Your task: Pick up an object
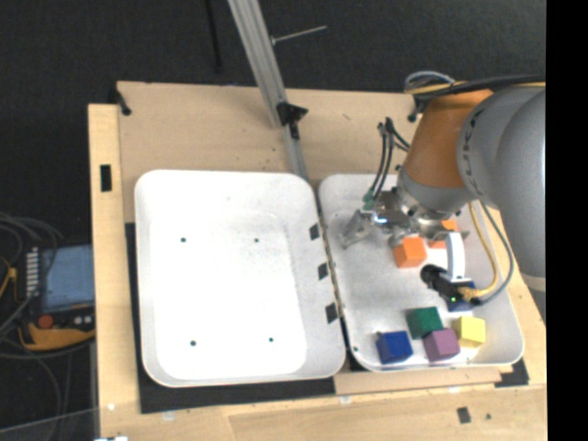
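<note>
Pincer point(360, 229) above right bin point(367, 292)

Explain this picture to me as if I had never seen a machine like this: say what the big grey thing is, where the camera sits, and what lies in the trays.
The big grey shape with the orange band is a robot arm, reaching in from the right. The single camera is fixed above the bench and looks down at a slant. On the wooden bench sit two shallow white bins: the left white bin and the right white bin. The arm's gripper, its grasping part, hangs low over the right bin. Beside it lies an orange block. Near that bin's front edge sit small cubes: a blue cube, a green cube, a purple cube and a yellow cube. Whether the gripper holds anything cannot be told from here.
</note>
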Robot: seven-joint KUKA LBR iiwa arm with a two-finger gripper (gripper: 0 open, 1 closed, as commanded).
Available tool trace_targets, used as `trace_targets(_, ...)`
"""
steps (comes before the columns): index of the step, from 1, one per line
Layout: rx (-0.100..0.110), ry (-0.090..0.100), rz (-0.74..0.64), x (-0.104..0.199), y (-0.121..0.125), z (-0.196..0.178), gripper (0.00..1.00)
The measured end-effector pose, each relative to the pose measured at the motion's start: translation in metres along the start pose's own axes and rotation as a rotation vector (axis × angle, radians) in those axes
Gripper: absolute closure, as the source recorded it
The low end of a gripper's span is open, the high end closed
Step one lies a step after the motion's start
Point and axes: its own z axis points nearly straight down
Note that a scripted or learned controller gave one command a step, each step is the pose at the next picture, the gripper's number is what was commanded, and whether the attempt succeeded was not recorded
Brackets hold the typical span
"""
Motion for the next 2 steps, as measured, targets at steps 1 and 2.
trace_targets(1,-0.002,-0.001,-0.001,-0.002,0.0,0.035,0.0)
trace_targets(2,-0.007,0.003,0.006,-0.002,0.001,0.023,1.0)
